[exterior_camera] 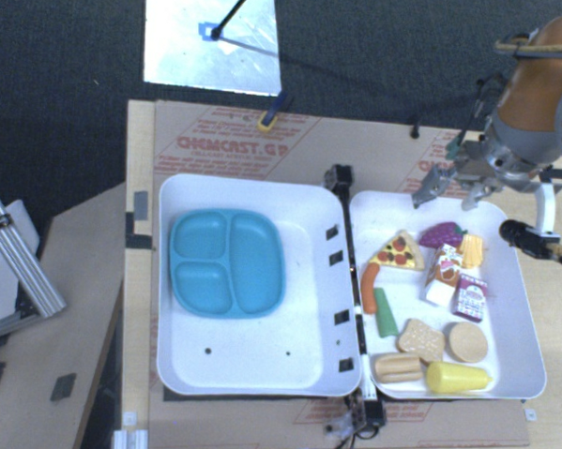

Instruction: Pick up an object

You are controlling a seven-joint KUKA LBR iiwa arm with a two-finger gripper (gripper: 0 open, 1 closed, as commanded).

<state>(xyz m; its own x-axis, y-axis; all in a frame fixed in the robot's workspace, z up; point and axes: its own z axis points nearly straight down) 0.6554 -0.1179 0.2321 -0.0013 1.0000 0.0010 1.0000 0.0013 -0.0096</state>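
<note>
You look down from one fixed camera above the bench, tilted so the far edge sits at the top of the frame. It stands far enough back to take in both white bins: the left bin [254, 194] and the right bin [516, 316] side by side across the middle. The arm [542, 82] enters from the upper right. Dark floor borders the bench at top and left.
</note>
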